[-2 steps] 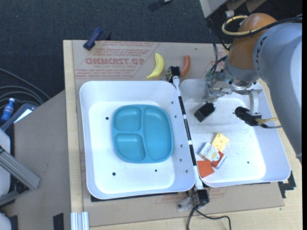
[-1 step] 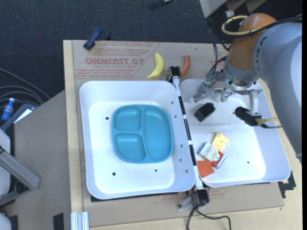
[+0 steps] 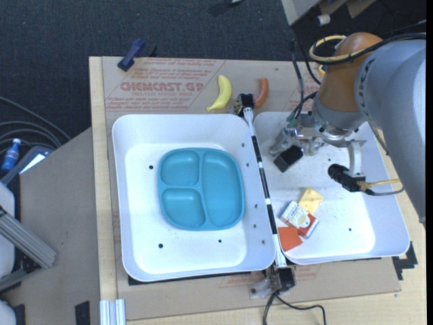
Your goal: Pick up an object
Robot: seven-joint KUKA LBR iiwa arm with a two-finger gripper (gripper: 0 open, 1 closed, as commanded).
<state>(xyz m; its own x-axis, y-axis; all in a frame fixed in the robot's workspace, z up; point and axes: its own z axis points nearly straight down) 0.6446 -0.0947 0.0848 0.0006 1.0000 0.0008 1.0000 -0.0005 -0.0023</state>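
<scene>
The right bin (image 3: pixel 358 239) holds a yellow wedge (image 3: pixel 311 199), a small white and blue packet (image 3: pixel 295 214) and a flat red-orange piece (image 3: pixel 289 237), bunched together near its front left. A small black block (image 3: pixel 288 158) lies by the bin's left wall, farther back. My gripper (image 3: pixel 292 143) hangs low over the bin's back left corner, right above that black block. Whether it touches the block is unclear. The left bin (image 3: pixel 135 235) bears a blue divided plate (image 3: pixel 201 187) in its middle.
A yellow banana (image 3: pixel 220 93) and an orange carrot-like piece (image 3: pixel 261 92) lie on the board behind the bins. A blue object (image 3: pixel 131 55) sits at the board's back left corner. The grey arm (image 3: pixel 399 93) covers the right bin's back right.
</scene>
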